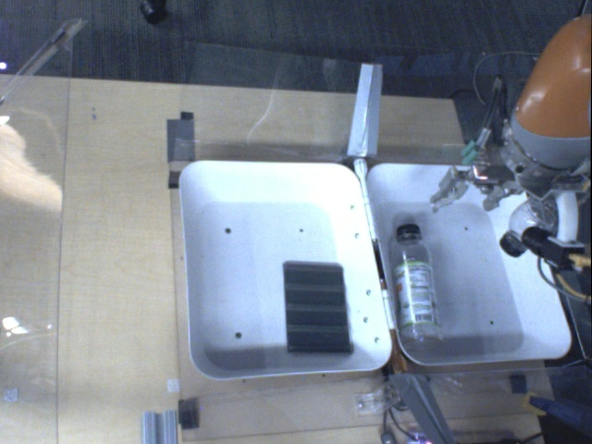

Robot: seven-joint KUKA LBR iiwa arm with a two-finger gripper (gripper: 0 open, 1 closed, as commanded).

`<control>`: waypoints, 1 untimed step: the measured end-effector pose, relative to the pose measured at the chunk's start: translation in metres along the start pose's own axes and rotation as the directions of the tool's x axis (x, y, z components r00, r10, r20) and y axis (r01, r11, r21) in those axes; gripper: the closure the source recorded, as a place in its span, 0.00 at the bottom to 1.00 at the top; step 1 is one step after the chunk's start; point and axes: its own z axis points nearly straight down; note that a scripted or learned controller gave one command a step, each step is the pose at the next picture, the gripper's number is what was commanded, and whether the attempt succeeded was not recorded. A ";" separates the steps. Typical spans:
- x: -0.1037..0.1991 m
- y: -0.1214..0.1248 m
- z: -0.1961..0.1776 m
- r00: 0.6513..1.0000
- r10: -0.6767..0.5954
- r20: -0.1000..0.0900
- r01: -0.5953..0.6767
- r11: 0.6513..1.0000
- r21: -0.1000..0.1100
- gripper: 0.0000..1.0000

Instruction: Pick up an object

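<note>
Tool [455, 191] hangs at upper right of frame over the right bin [546, 336], nothing visibly between its fingers; how far they are open I cannot tell. Bottle [415, 283] lies flat along that bin's left wall. Black ridged block [316, 307] sits in the left bin [213, 276].

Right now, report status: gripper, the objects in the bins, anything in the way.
Gripper over right bin, far edge, holding nothing. Clear bottle lying along that bin's left wall. Black ridged block flat in left bin. Nothing between gripper and bottle.

black ribbed block [317, 306], clear bottle [415, 285] (black cap)
</note>
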 end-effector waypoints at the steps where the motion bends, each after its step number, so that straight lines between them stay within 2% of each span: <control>1: 0.008 0.020 0.122 0.999 -0.042 0.000 0.042 0.999 0.001 0.00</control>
